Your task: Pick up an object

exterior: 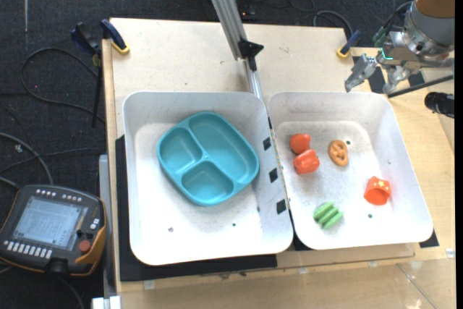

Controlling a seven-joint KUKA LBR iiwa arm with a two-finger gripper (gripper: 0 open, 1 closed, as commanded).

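While the jaws (376, 76) hang open and empty beyond the right bin (405, 155), a pretzel (338, 152) lies inside it.

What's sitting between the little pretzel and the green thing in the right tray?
Nothing: in the camera view, the stretch of white floor of the right bin between the pretzel and the green piece is bare.
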